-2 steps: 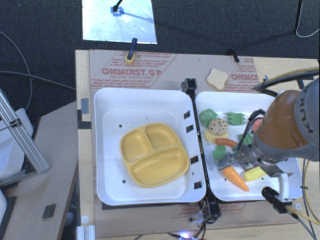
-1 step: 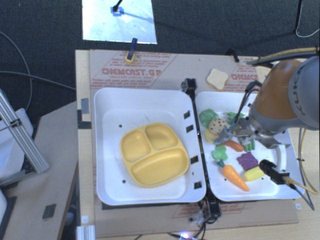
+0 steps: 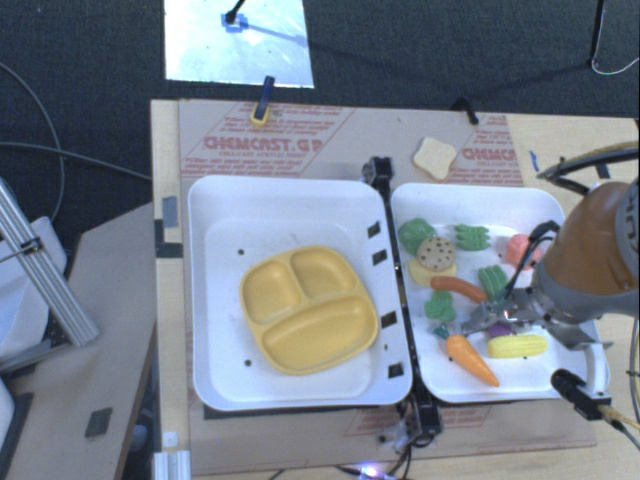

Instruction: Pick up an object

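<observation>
Both white bins [image 3: 290, 193] look like smooth, faintly glossy plastic; the yellow divided plate [image 3: 308, 308] is matt plastic; toy foods at three o'clock, such as the carrot [image 3: 472, 359], seem glossy plastic; the bench [image 3: 330, 138] is matt printed board.

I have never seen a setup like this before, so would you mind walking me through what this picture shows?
This is one camera fixed above a workbench, looking down at a slant. The grey shape with the orange band at the right is a robot arm, reaching in over the right bin. Its hand is low among the toys there, near a purple piece; I cannot tell whether it grips anything.

Two shallow white bins sit side by side. The left bin carries a yellow divided plate. The right bin has toy food: a carrot, a corn cob, a sausage, a cookie and several green vegetables. A toy bread slice lies outside the bins on the cardboard sheet.
</observation>
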Available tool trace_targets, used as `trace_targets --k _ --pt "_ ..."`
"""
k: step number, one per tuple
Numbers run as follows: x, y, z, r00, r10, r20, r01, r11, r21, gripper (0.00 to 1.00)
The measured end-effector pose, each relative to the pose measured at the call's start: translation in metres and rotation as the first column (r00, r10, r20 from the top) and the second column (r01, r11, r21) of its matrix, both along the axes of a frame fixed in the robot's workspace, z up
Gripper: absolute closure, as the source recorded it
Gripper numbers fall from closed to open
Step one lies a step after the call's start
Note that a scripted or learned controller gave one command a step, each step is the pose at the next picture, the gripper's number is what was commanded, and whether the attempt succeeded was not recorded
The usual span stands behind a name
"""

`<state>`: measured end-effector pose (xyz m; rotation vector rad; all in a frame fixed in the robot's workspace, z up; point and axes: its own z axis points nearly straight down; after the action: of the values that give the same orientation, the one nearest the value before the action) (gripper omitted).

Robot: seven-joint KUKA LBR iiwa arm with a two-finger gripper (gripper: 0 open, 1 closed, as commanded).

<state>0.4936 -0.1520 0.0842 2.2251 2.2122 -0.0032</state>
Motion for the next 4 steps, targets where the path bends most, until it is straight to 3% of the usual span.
trace_targets --k 1,2,3,4 --pt "-0.007 -0.005 0.000 1.000 0.006 -0.002 -0.006 1.000 0.004 0.00" --pt "-0.007 -0.039 0.000 1.000 0.005 0.001 -0.005 1.000 0.002 0.00" --pt "-0.006 0.024 0.015 1.000 0.015 -0.001 -0.015 1.000 0.008 0.00" --pt "0.029 0.071 0.002 1.000 0.013 0.007 -0.013 1.000 0.001 0.00"
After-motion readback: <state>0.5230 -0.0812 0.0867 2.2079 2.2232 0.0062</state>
